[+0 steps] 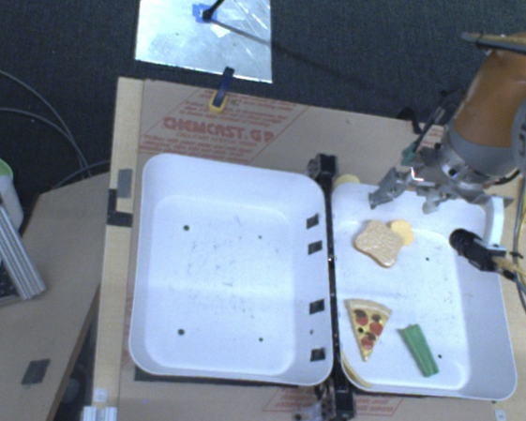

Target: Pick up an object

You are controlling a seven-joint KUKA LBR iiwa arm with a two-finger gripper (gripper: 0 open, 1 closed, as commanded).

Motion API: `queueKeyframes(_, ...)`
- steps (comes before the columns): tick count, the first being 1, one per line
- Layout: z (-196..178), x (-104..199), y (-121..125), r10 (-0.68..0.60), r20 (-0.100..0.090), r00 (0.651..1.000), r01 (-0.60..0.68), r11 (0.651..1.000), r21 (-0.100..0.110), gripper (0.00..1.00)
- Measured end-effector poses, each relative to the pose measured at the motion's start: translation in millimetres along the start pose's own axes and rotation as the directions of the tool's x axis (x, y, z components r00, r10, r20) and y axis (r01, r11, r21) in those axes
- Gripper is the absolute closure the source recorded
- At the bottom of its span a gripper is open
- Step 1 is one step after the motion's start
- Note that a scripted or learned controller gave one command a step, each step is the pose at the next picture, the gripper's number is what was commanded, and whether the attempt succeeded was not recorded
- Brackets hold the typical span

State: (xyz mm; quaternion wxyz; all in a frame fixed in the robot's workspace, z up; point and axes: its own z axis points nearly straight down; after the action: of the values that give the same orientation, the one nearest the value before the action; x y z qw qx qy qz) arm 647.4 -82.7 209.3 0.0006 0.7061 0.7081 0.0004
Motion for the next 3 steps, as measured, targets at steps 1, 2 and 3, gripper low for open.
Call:
queueKeyframes(1, 130.4, -26.4, -92.1, 0.007, -0.002, 1.000, -0.007, 1.000, 0.010, 0.00)
queueKeyframes(2, 125.2, 1.3, -131.1, 0.002, -0.003, 1.000, -0.002, 1.000, 0.005, 0.00)
queueKeyframes(3, 114.1, 0.0, -127.9, 0.002, -0.001, 1.000, -0.002, 1.000, -0.002, 1.00)
